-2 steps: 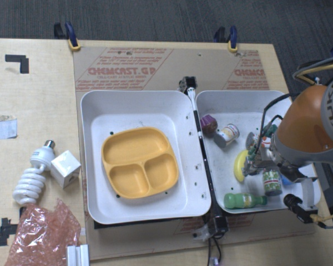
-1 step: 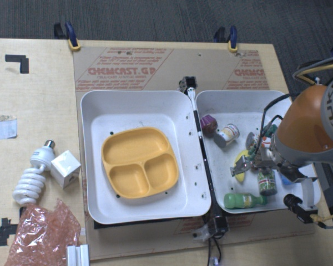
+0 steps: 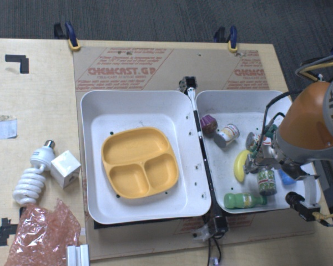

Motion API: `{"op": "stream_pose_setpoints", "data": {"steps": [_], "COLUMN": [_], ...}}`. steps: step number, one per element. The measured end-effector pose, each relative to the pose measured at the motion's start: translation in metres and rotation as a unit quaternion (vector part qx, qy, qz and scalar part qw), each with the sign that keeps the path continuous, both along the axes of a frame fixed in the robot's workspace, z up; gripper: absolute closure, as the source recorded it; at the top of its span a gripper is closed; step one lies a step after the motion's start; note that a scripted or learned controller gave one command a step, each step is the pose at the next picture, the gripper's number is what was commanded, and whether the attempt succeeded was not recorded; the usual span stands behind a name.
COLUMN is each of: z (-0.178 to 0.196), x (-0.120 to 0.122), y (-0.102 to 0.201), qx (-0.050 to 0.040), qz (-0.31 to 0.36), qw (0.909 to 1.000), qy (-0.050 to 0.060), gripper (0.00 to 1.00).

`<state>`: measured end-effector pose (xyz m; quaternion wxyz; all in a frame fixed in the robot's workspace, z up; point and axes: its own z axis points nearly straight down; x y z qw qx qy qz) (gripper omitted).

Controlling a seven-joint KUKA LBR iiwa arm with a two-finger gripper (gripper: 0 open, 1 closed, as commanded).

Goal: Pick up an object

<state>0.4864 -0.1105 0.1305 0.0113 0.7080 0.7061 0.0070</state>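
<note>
On the far left, a spiral light bulb (image 3: 32, 176), a small white cube (image 3: 65, 168) and a crumpled pink plastic bag (image 3: 41, 234) are lying on the worktop (image 3: 22, 110), outside the bins. The left bin (image 3: 94, 115) is holding a yellow divided plate (image 3: 140, 162), sitting flat near the middle with its three compartments facing up.

The right bin (image 3: 233, 101) is carrying the loose items. A purple object (image 3: 208, 124) is lying near the upper left corner, just beside a small tin can (image 3: 226, 134) tipped on its side. A yellow banana (image 3: 241, 165) is lying roughly upright along the view, near the bin's middle. A green bottle (image 3: 244, 200) is resting on its side along the bin's lower edge. Just right of the banana, a small jar with a green label (image 3: 266, 182) is standing slightly tilted, and a blue object (image 3: 287, 177) is peeking out beside it, partly hidden by the arm.

The arm (image 3: 311, 121) is reaching in from the right, its orange band bulging over the bin's right side, with the wrist angled down and leftward. The tool (image 3: 260, 158) is hovering low over the gap between banana and jar, close above both; whether it is apart, together or clamped on anything cannot be told from here.
</note>
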Motion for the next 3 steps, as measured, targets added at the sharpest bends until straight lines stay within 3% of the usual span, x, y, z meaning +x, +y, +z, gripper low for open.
{"op": "stream_pose_setpoints", "data": {"steps": [1,2,3], "z": [0.062,0.062,-0.038], "x": [-0.008,-0.008,-0.009], "y": [0.071,0.07,0.016], "qx": [0.0028,0.0027,0.0032], "qz": [0.001,0.001,0.0], "qw": [0.9999,0.9999,0.9999], "qy": [0.012,0.012,0.013], "gripper": [1.0,0.0,0.0]}}
